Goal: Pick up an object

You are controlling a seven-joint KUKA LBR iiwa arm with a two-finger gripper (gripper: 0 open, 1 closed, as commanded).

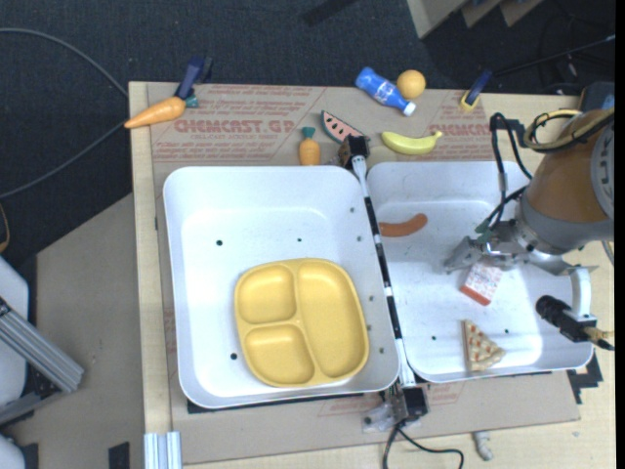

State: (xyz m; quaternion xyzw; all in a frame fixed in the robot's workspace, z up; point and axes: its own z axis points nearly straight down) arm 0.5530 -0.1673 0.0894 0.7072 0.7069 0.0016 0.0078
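Arm (571, 179) comes in from 3 o'clock, grey w/ orange band, wrist low over the right bin (430, 203). Fingers (485, 252) sit at approx the bin's centre, metal tips splayed somewhat apart, pointing toward 9 o'clock. Can't tell if they grip anything; nothing clearly seen between them.

Small red-and-white packet (481, 283) lies right at the fingers, just on their 6 o'clock side, touching or nearly so; contact can't be judged from this angle. Sausage (402, 226), orange-brown, lies at 10 o'clock from the fingers, near the bin's left wall, apart from them. Pizza slice (479, 346) lies at 6 o'clock, near the bin's front rim, past the packet.

Left bin (195, 213) holds a yellow divided plate (299, 320), 3 compartments, set toward the front half.

Worktop (244, 125) is cardboard-brown w/ red print. Along its far edge: carrot (156, 113) at the far-left corner beside a blue clamp (193, 78); small orange toy w/ green top (310, 150) and watermelon slice (338, 125) btwn the bins' far corners; banana (410, 142) just behind the right bin; blue-white bottle (383, 91) and an orange ball (411, 83) behind that, side by side. Second blue clamp (477, 90) at the far right.

Floor around is dark carpet (98, 18), w/ a grey cable (68, 52) curving at the left. Aluminium rail (34, 345) at 8 o'clock.
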